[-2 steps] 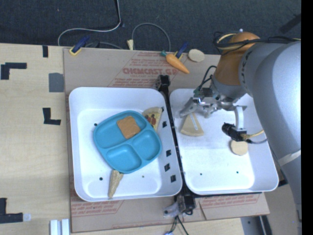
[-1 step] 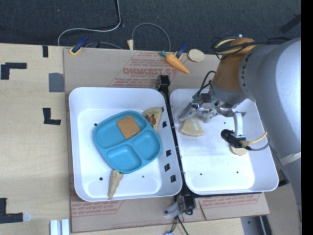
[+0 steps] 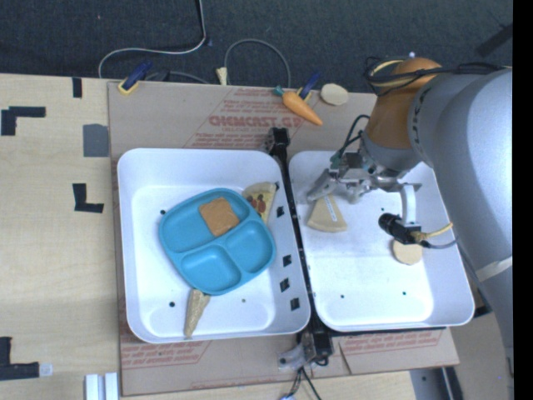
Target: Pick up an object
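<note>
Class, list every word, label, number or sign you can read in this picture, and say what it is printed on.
"CHEMCAST" (the first word, the rest cut off): red print on the brown board behind the two bins.
Smaller red print around it and on the board's front edge: too blurred to read.
Nothing else carries readable text.

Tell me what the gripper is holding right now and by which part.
That cannot be told. The gripper sits low in the right bin, right over the tan wedge, but the view does not show the wedge between its fingers.

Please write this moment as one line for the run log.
gripper: low in right bin, at tan wedge | grasp: unclear | blue tray: left bin
</note>
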Available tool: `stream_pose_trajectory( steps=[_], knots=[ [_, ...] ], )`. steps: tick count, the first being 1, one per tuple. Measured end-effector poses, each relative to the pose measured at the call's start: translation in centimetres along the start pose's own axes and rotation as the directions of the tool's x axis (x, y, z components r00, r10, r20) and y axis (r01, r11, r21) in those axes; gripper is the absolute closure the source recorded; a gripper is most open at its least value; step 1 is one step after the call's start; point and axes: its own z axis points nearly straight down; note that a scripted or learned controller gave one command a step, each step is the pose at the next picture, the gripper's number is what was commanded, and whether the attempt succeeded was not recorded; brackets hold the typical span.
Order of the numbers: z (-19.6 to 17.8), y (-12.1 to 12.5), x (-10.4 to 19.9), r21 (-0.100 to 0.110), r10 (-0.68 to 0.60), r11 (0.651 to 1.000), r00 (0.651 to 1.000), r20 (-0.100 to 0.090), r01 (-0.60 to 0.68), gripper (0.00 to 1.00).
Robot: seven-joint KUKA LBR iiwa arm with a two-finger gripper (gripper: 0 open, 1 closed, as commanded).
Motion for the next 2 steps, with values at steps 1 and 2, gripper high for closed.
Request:
stream_pose_trajectory(
  steps=[1, 2],
  knots=[
    [-0.1, -1.6, 0.1, -0.005, 0.0, 1.0, 1.0, 0.004, 0.0, 0.0],
    [-0.1, -2.7, 0.2, -0.006, 0.0, 1.0, 1.0, 0.004, 0.0, 0.0]
  ],
)
